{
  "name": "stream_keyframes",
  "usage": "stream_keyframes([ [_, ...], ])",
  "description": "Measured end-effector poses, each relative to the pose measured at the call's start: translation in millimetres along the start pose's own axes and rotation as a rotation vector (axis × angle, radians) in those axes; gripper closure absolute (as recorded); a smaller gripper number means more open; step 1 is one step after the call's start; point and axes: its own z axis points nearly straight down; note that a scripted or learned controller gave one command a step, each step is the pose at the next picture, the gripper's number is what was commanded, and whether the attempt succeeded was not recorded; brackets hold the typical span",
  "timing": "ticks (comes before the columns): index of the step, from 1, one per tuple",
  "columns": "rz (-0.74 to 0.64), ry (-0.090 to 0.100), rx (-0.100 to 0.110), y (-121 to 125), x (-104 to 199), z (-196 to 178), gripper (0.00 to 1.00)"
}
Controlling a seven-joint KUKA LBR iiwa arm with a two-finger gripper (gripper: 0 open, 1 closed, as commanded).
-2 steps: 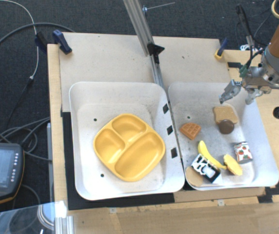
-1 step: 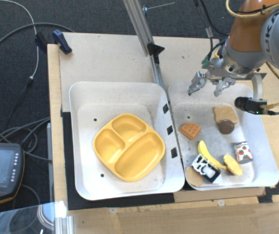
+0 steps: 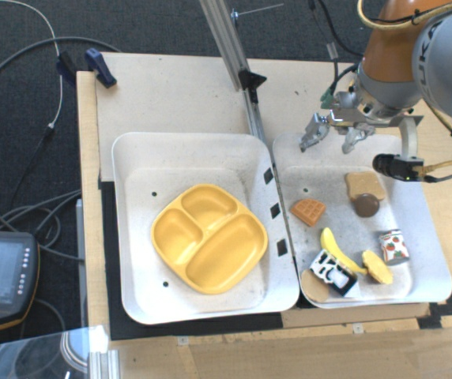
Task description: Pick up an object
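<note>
My gripper [image 3: 334, 137] hangs open over the far edge of the right bin [image 3: 435, 247], with nothing between its fingers. In that bin lie a small waffle piece [image 3: 309, 211], a slice of bread [image 3: 364, 184] with a brown round item [image 3: 366, 204] at its near edge, a banana [image 3: 337, 250], a yellow slice [image 3: 378, 267], a small red-and-white carton [image 3: 394, 247] and a black-and-white box [image 3: 334, 275]. The gripper is above and behind the waffle, apart from all the items.
The left bin [image 3: 131, 172] holds a yellow divided plate [image 3: 209, 237]. A metal pole [image 3: 224, 34] slants down to the gap between the bins. Cables and a pendant [image 3: 1, 275] lie off the bench at left. A blue clamp [image 3: 99, 67] sits at the bench's far-left corner.
</note>
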Motion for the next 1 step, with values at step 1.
stream_keyframes([
  [1,-0.001,0.001,-0.002,16.7,25.4,-8.9,0.00],
])
